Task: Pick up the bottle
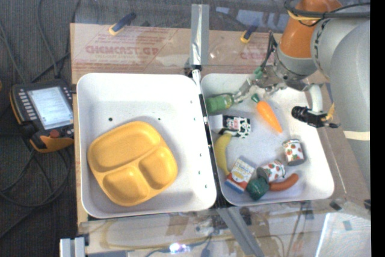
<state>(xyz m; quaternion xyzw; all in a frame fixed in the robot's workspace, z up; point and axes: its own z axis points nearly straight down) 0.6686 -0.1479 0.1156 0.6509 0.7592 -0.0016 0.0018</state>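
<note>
In the right bin's (328,180) back left corner you will find the green bottle (218,103) lying on its side, its body against the wall that divides the two bins. The gripper (248,89) sits just to the right of the bottle's cap end, low over the bin floor; you cannot tell from this view whether its fingers are spread or closed, and nothing shows the bottle between them. Taking the bottle as your mark: the orange carrot (269,116) lies to its right, just past the gripper; a small black-and-white carton (236,125) lies just in front of it; the banana (222,150) lies farther in front, along the same dividing wall. Well in front of the bottle, near the bin's front edge, you see a cluster of small cartons, a dark green cup (257,188) and a red sausage (283,182). To the bottle's left, across the divider, the left bin (102,90) carries a yellow sectioned plate (132,161).
</note>
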